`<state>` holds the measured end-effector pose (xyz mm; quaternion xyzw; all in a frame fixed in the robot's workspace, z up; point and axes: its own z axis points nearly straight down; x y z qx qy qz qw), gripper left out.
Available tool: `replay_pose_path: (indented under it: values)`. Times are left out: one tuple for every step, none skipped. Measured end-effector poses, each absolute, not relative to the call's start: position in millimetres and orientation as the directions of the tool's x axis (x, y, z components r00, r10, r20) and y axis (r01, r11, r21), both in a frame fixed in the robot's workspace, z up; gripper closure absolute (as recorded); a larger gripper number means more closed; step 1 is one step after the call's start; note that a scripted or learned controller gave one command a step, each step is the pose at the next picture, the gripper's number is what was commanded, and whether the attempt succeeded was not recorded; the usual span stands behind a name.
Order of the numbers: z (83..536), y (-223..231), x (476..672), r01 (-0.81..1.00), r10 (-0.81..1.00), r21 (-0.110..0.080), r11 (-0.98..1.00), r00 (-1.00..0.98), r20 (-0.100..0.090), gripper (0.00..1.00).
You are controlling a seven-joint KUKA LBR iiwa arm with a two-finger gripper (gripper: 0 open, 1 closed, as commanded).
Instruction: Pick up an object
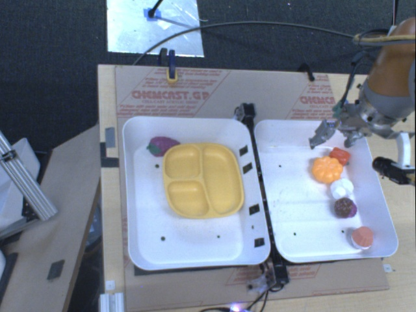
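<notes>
Down the right side of the right bin (292, 239) lie several toy foods: a red piece (340, 155), an orange pumpkin-shaped one (327, 169), a white one (342, 188), a dark purple one (345, 207) and a peach-coloured one (362, 236). My gripper (336, 136) hangs over the bin's far right part, just above and behind the red piece. It is open, with nothing between the fingers (320, 136). A purple and green toy (162, 145) lies in the far left corner of the left bin (149, 239).
A yellow divided plate (201, 179) fills the middle of the left bin. A black divider with clips (258, 187) runs between the bins. The grey arm (390, 77) comes in from the upper right. A cable (260, 25) arcs behind the bench.
</notes>
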<state>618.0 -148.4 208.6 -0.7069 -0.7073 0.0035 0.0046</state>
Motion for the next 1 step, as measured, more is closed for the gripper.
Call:
replay_pose_path:
  values:
    - [216.5,-148.1,620.8,1.000,1.000,0.001,0.003,-0.003,0.000,0.00]
